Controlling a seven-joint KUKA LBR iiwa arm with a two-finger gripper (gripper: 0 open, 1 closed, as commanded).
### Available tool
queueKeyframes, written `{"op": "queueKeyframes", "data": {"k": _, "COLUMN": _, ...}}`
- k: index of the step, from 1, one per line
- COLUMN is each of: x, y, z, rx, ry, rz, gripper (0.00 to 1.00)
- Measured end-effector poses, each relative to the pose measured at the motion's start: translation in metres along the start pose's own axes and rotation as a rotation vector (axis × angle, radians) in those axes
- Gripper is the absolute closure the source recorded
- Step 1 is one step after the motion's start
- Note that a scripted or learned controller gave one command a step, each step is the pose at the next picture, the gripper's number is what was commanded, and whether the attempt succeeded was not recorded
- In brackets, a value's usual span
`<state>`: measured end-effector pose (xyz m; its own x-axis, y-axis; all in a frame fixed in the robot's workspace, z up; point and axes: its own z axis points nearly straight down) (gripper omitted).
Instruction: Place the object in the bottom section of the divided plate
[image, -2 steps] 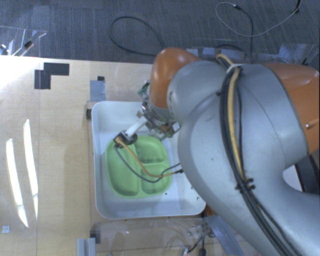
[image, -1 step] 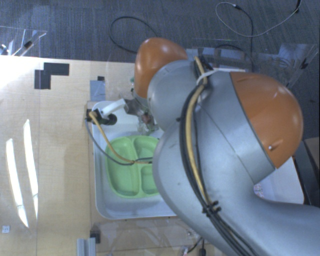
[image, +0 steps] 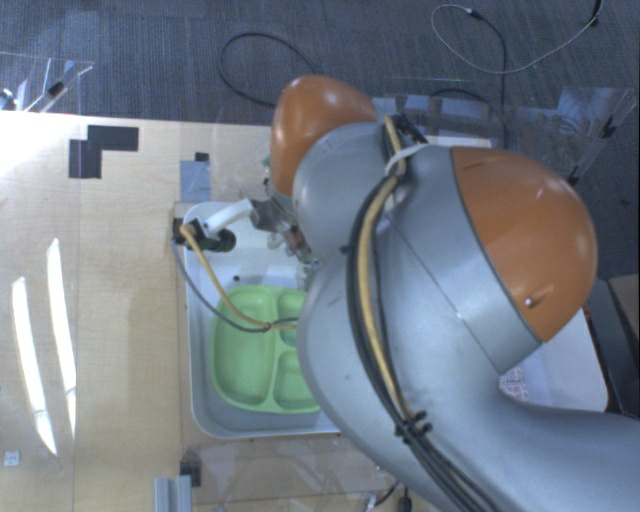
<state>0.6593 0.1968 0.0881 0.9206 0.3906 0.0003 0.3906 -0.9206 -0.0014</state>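
- The big grey arm sweeps in from the right and covers much of both bins.
- A green divided plate lies in the left white bin, its right side hidden under the arm.
- A yellow cable loops across the plate's upper part.
- The wooden bench glares with reflections at left.

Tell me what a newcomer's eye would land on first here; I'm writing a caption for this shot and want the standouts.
The grey arm with its orange domes fills the right and centre, covering much of the bench. Under it at lower centre, a light green divided plate lies in a shallow white bin, partly hidden by the arm. A yellow cable loops from the bin's upper left corner across the plate.
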Motion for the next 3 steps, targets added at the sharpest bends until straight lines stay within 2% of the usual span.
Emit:
{"op": "queueKeyframes", "data": {"k": 1, "x": -0.014, "y": 0.024, "z": -0.167, "rx": -0.001, "ry": 0.004, "rz": -0.037, "gripper": 0.00}}
{"op": "queueKeyframes", "data": {"k": 2, "x": -0.023, "y": -0.002, "z": -0.210, "rx": 0.000, "ry": 0.003, "rz": -0.070, "gripper": 0.00}}
{"op": "queueKeyframes", "data": {"k": 3, "x": -0.007, "y": -0.037, "z": -0.347, "rx": -0.001, "ry": 0.004, "rz": 0.199, "gripper": 0.00}}
